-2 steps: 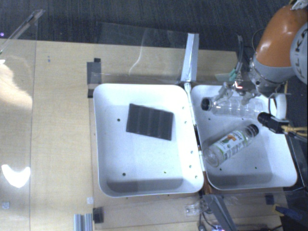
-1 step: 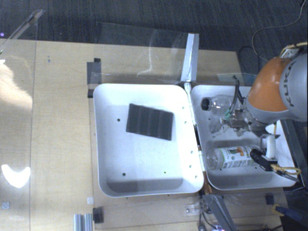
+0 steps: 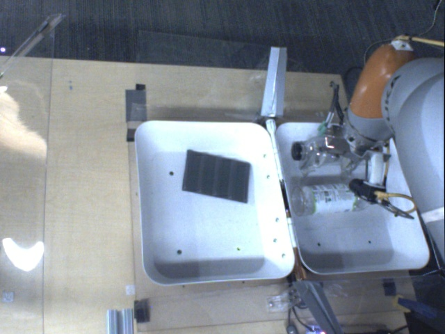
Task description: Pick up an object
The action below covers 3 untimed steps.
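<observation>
- We are seeing a dark flat pad (image 3: 216, 176) lying far left of our gripper (image 3: 327, 147).
- A clear bottle (image 3: 325, 199) is lying sideways just below it.
- We cannot tell its grip.

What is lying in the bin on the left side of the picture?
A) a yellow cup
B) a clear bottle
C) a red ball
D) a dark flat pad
D: a dark flat pad lies in the left bin, near its far end; the clear bottle is in the right bin.
</observation>
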{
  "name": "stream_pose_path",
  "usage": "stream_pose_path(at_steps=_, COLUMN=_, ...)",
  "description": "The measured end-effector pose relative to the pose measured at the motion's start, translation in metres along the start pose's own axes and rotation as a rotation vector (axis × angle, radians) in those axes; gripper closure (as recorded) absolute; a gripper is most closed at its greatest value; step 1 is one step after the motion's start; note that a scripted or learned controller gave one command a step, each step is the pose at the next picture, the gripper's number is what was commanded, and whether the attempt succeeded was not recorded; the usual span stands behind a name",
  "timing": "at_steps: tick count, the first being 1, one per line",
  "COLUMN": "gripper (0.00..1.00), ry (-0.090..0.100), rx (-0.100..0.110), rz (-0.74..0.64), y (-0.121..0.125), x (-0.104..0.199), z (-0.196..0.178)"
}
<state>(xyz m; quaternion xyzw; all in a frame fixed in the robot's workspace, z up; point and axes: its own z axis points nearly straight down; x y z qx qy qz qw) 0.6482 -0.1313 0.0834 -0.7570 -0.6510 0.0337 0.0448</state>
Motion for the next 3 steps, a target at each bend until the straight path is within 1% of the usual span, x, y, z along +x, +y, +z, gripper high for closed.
stream_pose_path(at_steps=1, gripper=0.0, ry=-0.022, rx=-0.119, rz=-0.262, y=-0.057, x=0.005, z=0.001)
stream_pose_path(at_steps=2, gripper=0.0, ry=-0.021, rx=-0.025, rz=-0.461, y=-0.002, x=0.02, z=0.001)
stream_pose_path(at_steps=3, gripper=0.0, ry=-0.04, rx=-0.11, rz=-0.564, y=-0.048, x=0.032, z=0.0)
